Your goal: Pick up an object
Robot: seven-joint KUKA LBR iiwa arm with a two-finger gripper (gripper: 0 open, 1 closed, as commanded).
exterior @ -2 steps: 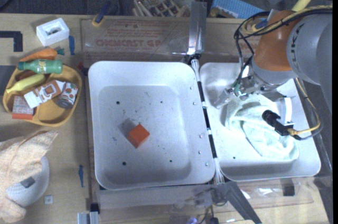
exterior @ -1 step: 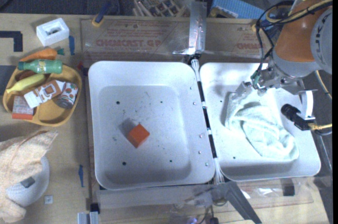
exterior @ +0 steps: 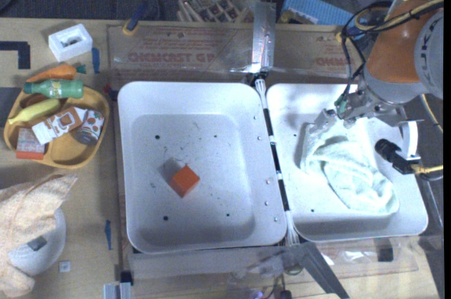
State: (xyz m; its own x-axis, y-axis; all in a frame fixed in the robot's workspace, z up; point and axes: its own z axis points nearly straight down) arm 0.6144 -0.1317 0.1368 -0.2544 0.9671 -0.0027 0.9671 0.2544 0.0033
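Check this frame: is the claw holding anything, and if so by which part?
It cannot be told. The claw is low over the white cloth in the right bin, near the cloth's upper left edge, but no fabric shows clearly between its tips.

block in left bin, cloth in right bin

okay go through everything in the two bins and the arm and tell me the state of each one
orange block: resting on the left bin's floor, tilted on a corner, untouched.
left bin: holds the block alone.
white cloth: crumpled in a heap in the right bin.
right bin: holds the cloth.
gripper: low over the right bin, at the cloth's upper left edge.
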